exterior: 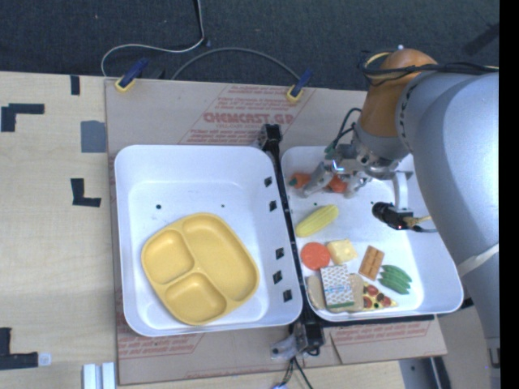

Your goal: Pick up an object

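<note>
My gripper hangs low over the far end of the right bin. Directly under and beside it lies an orange-red toy piece, partly hidden by the gripper, so I cannot tell whether the two touch. Nearer in the same bin are a yellow corn cob, a red round slice, a pale yellow chunk, a brown cracker-like piece, a green bean pod, a patterned sandwich block and a pizza slice.
The left bin holds a yellow three-compartment plate. The grey arm covers the right bin's far right corner. A black divider runs between the bins. Cables lie beyond the board.
</note>
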You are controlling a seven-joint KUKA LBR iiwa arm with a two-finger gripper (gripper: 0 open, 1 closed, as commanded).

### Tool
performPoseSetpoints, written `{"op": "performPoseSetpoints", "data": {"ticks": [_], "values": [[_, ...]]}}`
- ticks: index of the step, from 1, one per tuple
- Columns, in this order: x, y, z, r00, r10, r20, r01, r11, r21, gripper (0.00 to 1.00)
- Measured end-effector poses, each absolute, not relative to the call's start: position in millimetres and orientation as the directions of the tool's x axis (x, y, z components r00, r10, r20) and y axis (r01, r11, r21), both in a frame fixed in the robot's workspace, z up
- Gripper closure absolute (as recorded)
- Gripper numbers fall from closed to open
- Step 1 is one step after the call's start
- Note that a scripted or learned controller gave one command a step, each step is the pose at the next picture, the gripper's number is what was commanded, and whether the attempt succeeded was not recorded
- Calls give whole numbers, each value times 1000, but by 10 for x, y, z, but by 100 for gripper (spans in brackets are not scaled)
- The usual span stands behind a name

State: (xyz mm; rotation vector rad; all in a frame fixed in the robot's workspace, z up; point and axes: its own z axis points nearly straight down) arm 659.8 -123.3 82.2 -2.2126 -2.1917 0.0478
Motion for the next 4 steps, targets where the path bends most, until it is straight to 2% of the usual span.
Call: {"op": "performPoseSetpoints", "data": {"ticks": [2,3,4], "values": [[6601,-1222,822,7,1000,-6,999,-8,-39,0],[6605,-1249,819,7,1000,-1,999,-7,-38,0],[6650,-1206,833,0,1000,-5,1000,0,-15,0]]}}
